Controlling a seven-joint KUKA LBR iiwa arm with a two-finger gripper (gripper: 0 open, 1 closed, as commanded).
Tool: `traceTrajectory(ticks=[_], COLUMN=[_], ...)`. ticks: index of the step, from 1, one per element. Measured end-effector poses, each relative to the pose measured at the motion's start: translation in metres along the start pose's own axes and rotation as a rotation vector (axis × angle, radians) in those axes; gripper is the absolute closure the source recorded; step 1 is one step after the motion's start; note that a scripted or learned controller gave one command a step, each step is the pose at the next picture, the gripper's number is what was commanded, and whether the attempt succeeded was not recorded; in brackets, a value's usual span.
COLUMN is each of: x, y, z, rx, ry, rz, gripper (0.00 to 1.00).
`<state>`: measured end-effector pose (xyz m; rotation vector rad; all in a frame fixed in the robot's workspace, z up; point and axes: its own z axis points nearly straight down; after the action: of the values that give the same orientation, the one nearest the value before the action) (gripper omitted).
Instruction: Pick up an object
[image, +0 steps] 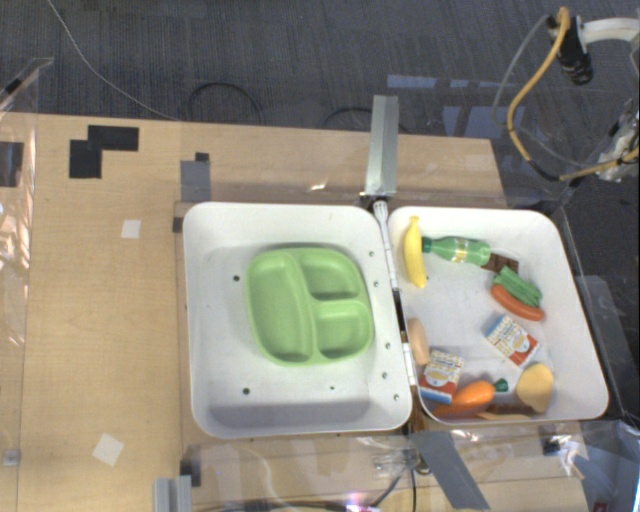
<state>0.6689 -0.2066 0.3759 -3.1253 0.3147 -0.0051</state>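
at top right, the gripper (628, 140) barely shows; its state is unreadable.

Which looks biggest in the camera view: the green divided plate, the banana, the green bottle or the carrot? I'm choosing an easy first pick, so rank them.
1. green divided plate, by far
2. green bottle and banana, too alike in length to rank
3. carrot, partly hidden among neighbours, so unsure

No legible text, seemingly.
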Motion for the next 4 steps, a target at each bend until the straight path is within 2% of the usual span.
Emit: traceTrajectory(ticks=[4], x=[0.003], y=[-0.013], z=[-0.049], rx=[0.002], ry=[0.013], rz=[-0.021], gripper=[1.0])
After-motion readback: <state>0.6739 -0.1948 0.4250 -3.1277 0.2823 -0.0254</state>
